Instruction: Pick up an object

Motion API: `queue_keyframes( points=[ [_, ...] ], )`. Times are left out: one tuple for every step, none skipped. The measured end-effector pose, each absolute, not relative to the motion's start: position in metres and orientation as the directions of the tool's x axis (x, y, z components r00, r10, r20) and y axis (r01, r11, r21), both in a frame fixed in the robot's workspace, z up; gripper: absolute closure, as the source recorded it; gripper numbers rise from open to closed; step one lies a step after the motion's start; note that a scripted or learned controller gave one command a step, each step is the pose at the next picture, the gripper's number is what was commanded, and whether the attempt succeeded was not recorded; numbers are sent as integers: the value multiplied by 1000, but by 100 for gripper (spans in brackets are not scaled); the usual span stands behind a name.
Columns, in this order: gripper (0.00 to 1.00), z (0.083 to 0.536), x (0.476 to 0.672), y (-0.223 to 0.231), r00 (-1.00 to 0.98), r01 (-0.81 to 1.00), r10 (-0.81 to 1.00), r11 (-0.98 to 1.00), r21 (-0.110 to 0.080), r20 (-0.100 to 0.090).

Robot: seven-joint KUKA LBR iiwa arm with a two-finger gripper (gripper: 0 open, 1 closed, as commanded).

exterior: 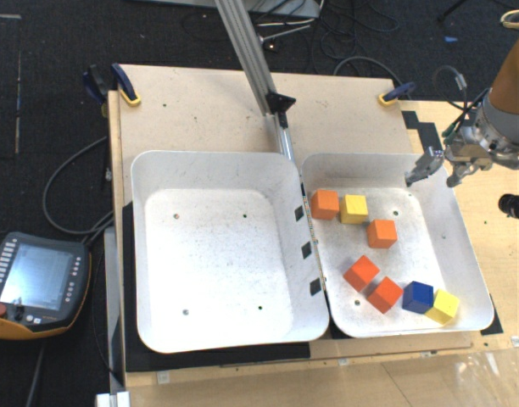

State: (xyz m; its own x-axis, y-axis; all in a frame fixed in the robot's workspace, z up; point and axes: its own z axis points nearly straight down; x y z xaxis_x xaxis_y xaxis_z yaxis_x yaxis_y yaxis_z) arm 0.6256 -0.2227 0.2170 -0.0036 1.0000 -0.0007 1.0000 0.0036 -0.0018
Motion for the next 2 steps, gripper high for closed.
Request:
queue_keyframes(
  points=[
    [0, 122, 596, -222, -3, 1000, 1000, 3, 14, -6],
    [0, 115, 588, -205, 2, 1000, 1000, -1, 26, -8]
  ],
)
